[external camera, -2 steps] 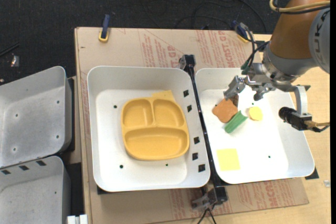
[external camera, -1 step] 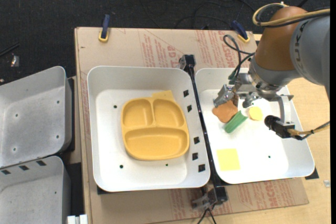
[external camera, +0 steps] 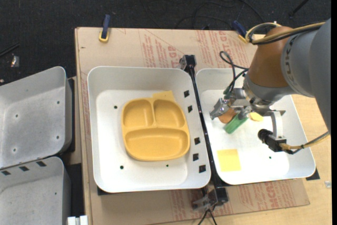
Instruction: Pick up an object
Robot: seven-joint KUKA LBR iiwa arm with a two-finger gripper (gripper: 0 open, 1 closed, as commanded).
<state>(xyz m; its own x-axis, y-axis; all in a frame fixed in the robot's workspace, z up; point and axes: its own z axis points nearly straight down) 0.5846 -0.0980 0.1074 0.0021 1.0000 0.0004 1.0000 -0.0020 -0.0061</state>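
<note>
My gripper (external camera: 230, 113) hangs low in the right bin (external camera: 300, 166), lowered over a green object (external camera: 236, 123) just beneath it, my likeliest target. A yellow square (external camera: 228, 159) lies below; the yellow divided tray (external camera: 155, 129) sits well left.

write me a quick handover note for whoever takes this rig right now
Tool: low in the right bin, over a green object and an orange piece; grip state cannot be told.
Things: a small yellow piece beside the tool, a flat yellow square nearer the front of the right bin. A yellow divided tray lies in the left bin.
Done: nothing visibly lifted.
Left: secure one object and raise it.
</note>
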